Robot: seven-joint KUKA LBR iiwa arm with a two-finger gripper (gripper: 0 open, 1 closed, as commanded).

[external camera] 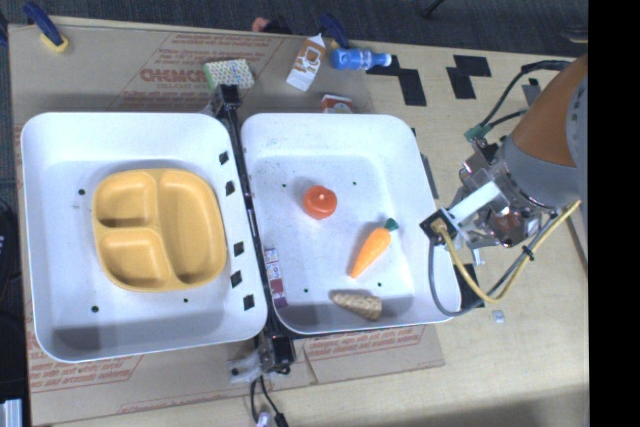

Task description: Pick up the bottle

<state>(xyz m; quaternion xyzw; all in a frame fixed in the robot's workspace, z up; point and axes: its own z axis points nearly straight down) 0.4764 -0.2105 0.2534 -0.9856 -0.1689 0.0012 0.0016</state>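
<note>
A small blue bottle [352,60] lies on its side on the cardboard behind the right bin [400,137], outside both bins. My gripper [478,220] hangs at the right bin's right rim, well to the right of the bottle and nearer the front. Nothing is visibly in its grasp. Yellow cable loops below the wrist.
The right bin holds a red-orange round piece [320,202], a toy carrot [370,248] and a brown biscuit-like piece [357,303]. A yellow divided plate [160,227] lies in the left bin [40,175]. A small carton [306,63] and a green sponge [229,72] lie near the bottle.
</note>
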